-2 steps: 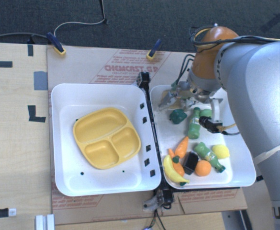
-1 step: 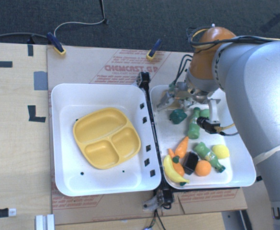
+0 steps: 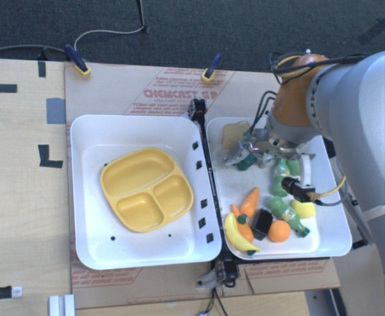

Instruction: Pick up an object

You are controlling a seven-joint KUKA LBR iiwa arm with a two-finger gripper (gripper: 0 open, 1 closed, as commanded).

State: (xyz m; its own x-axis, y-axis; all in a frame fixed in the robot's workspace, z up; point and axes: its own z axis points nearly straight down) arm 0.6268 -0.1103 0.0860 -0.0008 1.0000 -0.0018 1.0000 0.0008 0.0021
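We look down on two shallow white bins set side by side on a cardboard-covered bench. The left bin (image 3: 90,196) carries a yellow divided tray (image 3: 146,188), lying slightly askew near the bin's middle. The right bin (image 3: 330,242) holds a heap of small toy food gathered toward its near edge: a yellow banana (image 3: 237,234) at the near left corner, an orange carrot (image 3: 247,206) just above it and touching it, a small black block (image 3: 262,223) beside the carrot, a round orange fruit (image 3: 279,232) next to the block, a yellow lemon-like piece (image 3: 304,209) toward the right edge, and some green pieces (image 3: 285,208) between them. The grey arm with its orange band (image 3: 296,101) reaches in from the right and hangs over the far half of the right bin. The gripper (image 3: 246,155) sits low near the far left part of that bin, close to a tan flat object (image 3: 234,134) at the far edge. We cannot tell how its claw stands, nor whether anything is held in it, since the parts blur together there.
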